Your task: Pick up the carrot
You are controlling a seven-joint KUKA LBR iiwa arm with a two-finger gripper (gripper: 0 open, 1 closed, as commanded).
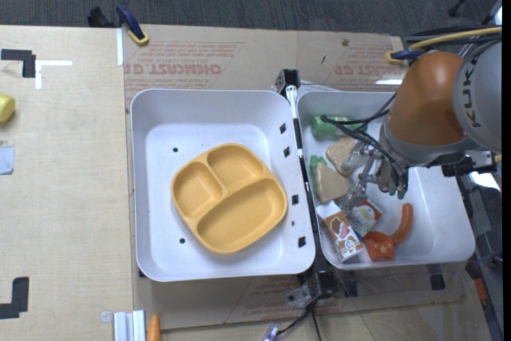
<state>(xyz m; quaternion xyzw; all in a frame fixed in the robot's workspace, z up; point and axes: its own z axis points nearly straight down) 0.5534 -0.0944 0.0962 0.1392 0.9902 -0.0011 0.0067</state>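
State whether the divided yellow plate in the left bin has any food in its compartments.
Empty. The yellow plate lies flat in the left bin, and all three compartments show bare yellow surface.

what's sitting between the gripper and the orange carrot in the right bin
In the camera view, bare white bin floor separates the gripper from the orange carrot; a small printed packet sits just beside.

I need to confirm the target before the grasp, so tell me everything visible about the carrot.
The carrot is a small orange, smooth, plastic-looking toy, elongated with rounded ends. It lies tilted on the floor of the right bin, near its lower right part, its lower end meeting a red-orange toy. The gripper hangs to its upper left, apart from it.
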